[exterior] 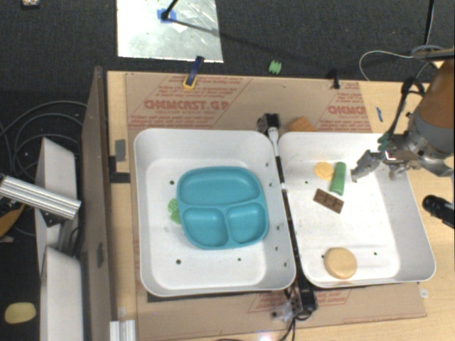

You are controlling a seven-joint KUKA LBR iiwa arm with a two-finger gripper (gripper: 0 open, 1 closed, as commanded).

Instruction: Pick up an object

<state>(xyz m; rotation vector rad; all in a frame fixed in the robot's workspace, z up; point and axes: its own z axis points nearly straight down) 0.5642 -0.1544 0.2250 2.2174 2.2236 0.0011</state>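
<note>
Left bin (153, 190): blue tray (220, 206). Right bin (405, 247): yellow piece (324, 170), green block (338, 178), brown bar (328, 201), tan round (340, 263). Claw (364, 166) just right of the green block, nothing seen in it; whether spread or clenched, cannot tell. Approach step; next, descend over the block.

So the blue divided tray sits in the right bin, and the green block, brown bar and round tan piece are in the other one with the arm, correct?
Not quite. The camera view shows the blue divided tray in the left bin. The green block, brown bar and round tan piece are in the right bin, where the gripper is.
</note>
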